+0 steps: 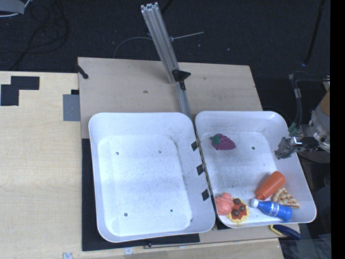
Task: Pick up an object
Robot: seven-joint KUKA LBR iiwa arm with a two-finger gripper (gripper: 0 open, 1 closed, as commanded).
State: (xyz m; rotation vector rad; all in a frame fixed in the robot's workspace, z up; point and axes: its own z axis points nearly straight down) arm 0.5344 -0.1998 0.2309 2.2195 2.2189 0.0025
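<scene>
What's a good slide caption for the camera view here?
Gripper at the right bin's right rim; purple toy, orange carrot, blue bottle and small food toys inside.

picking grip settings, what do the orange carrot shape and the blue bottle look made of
The orange carrot-shaped toy looks like smooth moulded plastic: even colour with a soft sheen. The small blue bottle with a white cap also looks like glossy plastic, with a bright highlight along it. Both could be rubbery; the view can't settle that.
</scene>
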